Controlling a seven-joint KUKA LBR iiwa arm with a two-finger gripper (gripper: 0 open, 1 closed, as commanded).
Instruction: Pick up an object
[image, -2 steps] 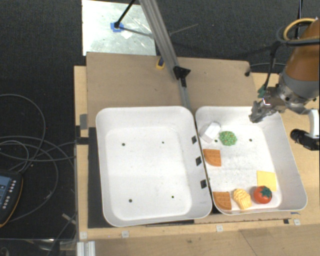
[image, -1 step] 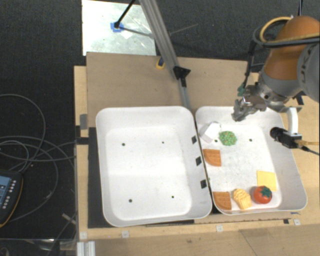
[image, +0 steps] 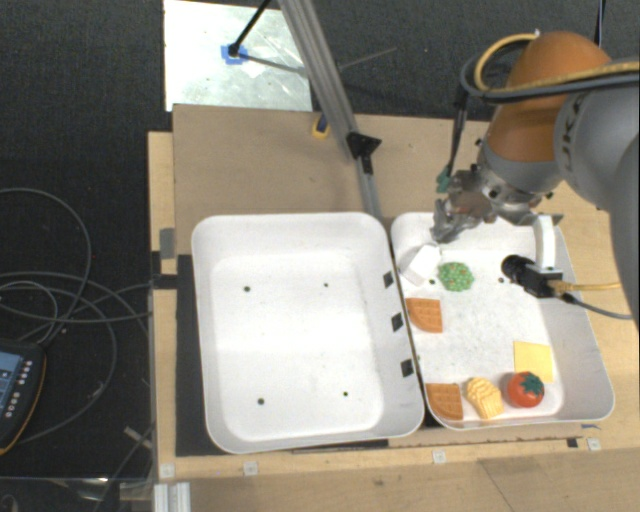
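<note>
Here, two shallow white bins sit side by side on the bench. The left bin (image: 290, 330) holds no objects. The right bin (image: 590, 385) contains a green round object (image: 455, 276), a white flat piece (image: 421, 265) just beside it, an orange waffle-textured piece (image: 426, 316), a second orange piece (image: 445, 401) at the near edge, a yellow ridged piece (image: 485, 398), a red tomato-like object (image: 526, 389) and a yellow square (image: 533, 358). The gripper (image: 447, 226) hangs over the far end of the right bin, above the white piece; whether it is wide, narrow or holding anything cannot be told.
</note>
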